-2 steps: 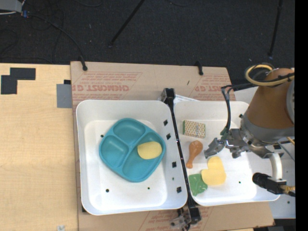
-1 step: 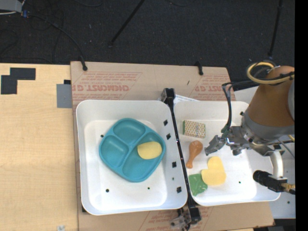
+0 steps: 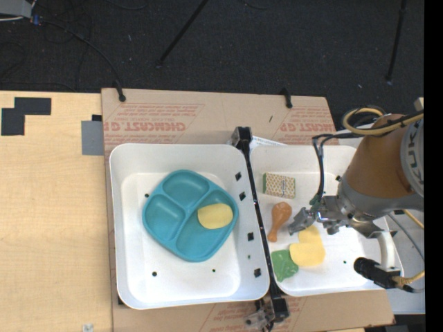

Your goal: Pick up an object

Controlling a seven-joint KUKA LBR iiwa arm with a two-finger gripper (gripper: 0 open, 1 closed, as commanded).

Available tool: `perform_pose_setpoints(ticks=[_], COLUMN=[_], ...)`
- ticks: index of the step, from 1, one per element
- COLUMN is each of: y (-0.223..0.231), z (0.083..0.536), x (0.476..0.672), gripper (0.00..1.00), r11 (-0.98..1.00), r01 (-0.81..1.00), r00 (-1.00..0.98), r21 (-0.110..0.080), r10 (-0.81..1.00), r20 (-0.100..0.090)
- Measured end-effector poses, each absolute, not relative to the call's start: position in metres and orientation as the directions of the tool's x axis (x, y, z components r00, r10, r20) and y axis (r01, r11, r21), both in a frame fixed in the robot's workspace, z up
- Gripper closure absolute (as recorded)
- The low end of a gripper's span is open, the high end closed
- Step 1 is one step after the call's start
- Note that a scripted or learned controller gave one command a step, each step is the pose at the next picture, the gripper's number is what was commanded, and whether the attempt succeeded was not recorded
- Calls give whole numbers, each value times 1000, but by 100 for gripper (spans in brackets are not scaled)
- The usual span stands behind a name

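cardboard sheet (image 3: 208,116), wooden benchtop (image 3: 48,206), black cables (image 3: 104,40)

Pincer (image 3: 302,221) over yellow piece (image 3: 309,250) — right bin (image 3: 332,283).

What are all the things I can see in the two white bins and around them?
White bins: 2, white, side by side on the bench.
Divided plate: 1, teal, in the left bin.
Yellow lump: 1, pale yellow, lying on the plate.
Patterned sponge-like pad: 1, beige-green, at the back of the right bin.
Toy drumstick: 1, orange-brown, in the right bin near the divider.
Yellow toy: 1, yellow, front of the right bin.
Green toy: 1, green, touching the yellow toy's left side.
Cardboard sheet: 1, brown, under the bins.
Arm: 1, orange band, reaching in from the right.
Gripper: 1, grey, above the yellow toy.
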State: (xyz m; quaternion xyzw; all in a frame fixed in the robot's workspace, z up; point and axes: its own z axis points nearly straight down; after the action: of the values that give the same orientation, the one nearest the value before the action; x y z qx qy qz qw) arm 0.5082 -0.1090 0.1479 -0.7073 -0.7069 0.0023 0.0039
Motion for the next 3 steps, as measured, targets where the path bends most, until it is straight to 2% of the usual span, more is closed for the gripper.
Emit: perform_pose_setpoints(ticks=[1, 2, 3], y=[-111, -111, -114], z=[94, 88, 99], x=[517, 517, 517], gripper=[0, 0, 100], r11=[0, -2, -8], r01=[1000, 1000, 1000], r00=[0, 2, 8], r21=[-6, -3, -2], r10=[1000, 1000, 1000], r20=[2, 1, -1])
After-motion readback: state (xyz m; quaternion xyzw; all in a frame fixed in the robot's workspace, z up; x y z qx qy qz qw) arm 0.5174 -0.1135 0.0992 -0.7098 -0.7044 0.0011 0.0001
